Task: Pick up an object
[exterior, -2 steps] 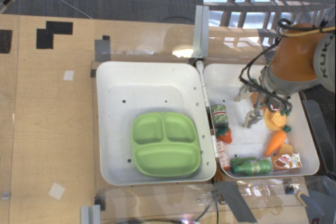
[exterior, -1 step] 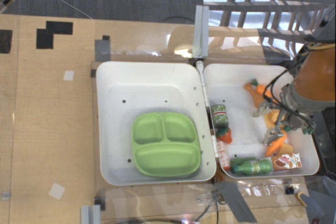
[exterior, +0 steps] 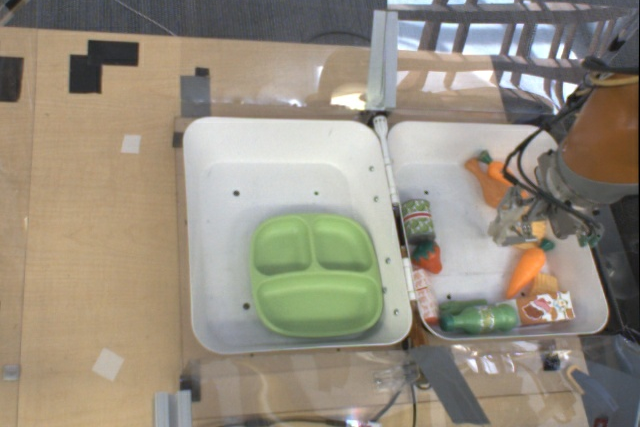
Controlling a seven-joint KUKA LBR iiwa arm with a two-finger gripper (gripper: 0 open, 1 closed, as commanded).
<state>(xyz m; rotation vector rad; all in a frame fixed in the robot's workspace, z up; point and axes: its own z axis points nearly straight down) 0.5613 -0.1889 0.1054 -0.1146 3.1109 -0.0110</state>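
Observation:
My gripper (exterior: 518,227) hangs low over the right part of the right bin (exterior: 455,180), under the orange wrist band. Just below and right of it lies an orange carrot (exterior: 526,271), close to the gripper's lower edge. A second orange carrot-like toy (exterior: 487,177) lies up and left of the gripper. A small yellow piece (exterior: 543,231) peeks out beside the gripper on its right. The arm hides what lies straight beneath it.
Along the right bin's left wall are a green-labelled can (exterior: 415,216), a red strawberry (exterior: 429,258) and a flat packet (exterior: 423,295). A green bottle (exterior: 480,317) and a red-and-white box (exterior: 548,307) lie at its front. The left bin (exterior: 230,165) holds a green divided plate (exterior: 316,273).

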